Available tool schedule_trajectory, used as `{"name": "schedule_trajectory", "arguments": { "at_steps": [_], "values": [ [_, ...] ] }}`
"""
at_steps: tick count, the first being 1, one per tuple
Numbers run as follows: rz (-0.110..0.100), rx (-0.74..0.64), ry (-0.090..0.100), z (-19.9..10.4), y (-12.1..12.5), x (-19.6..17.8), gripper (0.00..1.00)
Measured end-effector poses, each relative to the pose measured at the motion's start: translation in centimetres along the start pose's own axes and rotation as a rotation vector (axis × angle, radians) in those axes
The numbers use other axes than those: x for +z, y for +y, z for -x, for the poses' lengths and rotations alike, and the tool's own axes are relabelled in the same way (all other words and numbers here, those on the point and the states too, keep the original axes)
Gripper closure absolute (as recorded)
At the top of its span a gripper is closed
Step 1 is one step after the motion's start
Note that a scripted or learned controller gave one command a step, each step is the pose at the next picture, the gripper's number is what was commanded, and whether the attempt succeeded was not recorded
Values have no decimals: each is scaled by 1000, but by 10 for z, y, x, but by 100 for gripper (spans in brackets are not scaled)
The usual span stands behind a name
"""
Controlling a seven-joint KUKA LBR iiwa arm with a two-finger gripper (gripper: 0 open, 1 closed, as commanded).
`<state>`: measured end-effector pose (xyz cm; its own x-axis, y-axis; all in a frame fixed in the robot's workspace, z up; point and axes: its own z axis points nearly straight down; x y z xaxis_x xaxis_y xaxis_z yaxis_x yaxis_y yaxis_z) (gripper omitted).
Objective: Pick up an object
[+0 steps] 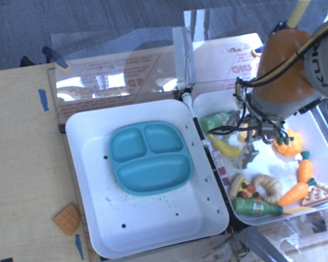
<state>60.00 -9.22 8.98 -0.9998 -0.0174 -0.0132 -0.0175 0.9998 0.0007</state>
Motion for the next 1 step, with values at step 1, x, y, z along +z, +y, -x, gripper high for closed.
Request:
{"name": "schedule_trajectory", "arguments": {
  "at_steps": [1],
  "values": [
    [0, 349, 1, -9, 0, 0, 0]
  ]
}}
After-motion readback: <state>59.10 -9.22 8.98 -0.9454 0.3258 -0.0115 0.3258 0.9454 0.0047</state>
